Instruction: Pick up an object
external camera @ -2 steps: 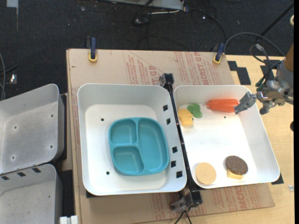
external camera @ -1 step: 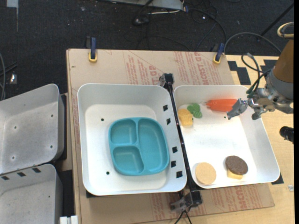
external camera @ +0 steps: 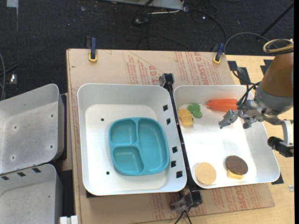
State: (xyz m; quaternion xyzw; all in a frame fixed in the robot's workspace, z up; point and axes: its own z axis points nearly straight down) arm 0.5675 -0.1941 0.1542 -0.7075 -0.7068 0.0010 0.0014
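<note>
On bench board: red print, unreadable.

Bright, even overhead light, soft shadows inside the white bins, slightly soft focus throughout.

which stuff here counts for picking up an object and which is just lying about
For the job:
gripper, over the right bin
orange carrot
green piece
yellow piece
tan round cookie
brown round cookie

Just lying about:
teal divided plate in the left bin
yellow clamps
grey trays at far left
</note>
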